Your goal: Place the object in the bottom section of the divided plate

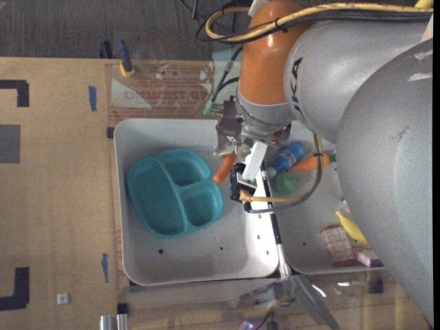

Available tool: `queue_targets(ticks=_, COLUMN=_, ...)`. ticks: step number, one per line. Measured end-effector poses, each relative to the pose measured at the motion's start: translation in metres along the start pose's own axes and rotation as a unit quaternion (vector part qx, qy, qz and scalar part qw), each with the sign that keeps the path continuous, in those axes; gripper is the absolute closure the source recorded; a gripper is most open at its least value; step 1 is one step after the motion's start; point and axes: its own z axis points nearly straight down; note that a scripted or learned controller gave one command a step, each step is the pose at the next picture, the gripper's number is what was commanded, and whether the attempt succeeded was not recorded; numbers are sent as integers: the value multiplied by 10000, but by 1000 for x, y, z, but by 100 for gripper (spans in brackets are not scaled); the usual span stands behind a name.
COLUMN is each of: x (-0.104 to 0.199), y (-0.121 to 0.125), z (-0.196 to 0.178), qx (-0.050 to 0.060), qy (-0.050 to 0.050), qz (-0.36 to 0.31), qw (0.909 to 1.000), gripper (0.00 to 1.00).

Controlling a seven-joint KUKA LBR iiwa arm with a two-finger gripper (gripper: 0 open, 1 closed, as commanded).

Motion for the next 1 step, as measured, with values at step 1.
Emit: queue_targets(ticks=1, x=66, y=-18, z=20, qx=1, qy=0, qz=193, qw=9998, gripper=100)
